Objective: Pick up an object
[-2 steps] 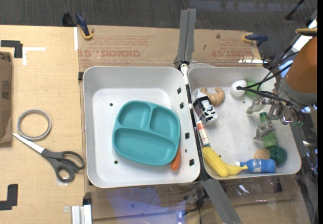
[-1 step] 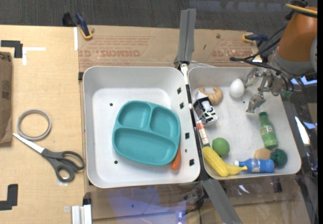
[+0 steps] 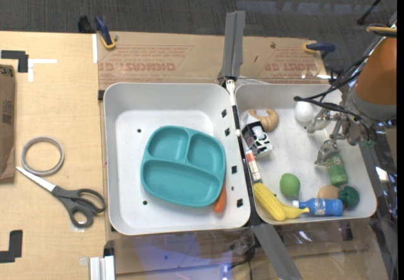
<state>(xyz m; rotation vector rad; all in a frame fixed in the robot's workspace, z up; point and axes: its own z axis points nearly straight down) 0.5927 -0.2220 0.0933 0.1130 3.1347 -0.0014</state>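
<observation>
A yellow plastic corn cob [image 3: 270, 203] and a blue-and-white plastic bottle [image 3: 322, 207] lay along the near wall of the right-hand white bin [image 3: 297, 91], at 6 o'clock in it, with a dark green round toy [image 3: 348, 196] at 5 o'clock and a lime-green ball [image 3: 290, 184] just inside them. Above a small green cylinder [image 3: 338, 173] at 3 o'clock hung the metal two-finger gripper [image 3: 327, 156] of the grey arm; whether its jaws were spread or pinching could not be told. No object was seen between them. The crowding looked risky: a descent there could nudge the cylinder against the bin's right wall or catch two toys at once. Open floor lay at the bin's centre. Farther off sat a black-and-white printed box [image 3: 257, 139], a tan croissant-shaped toy [image 3: 265, 119] and a white ball [image 3: 304, 111] at 12 o'clock. The left bin [image 3: 120, 146] held a teal divided plate [image 3: 183, 166]; grey-handled scissors [image 3: 66, 197] rested on the table [image 3: 44, 83].
</observation>
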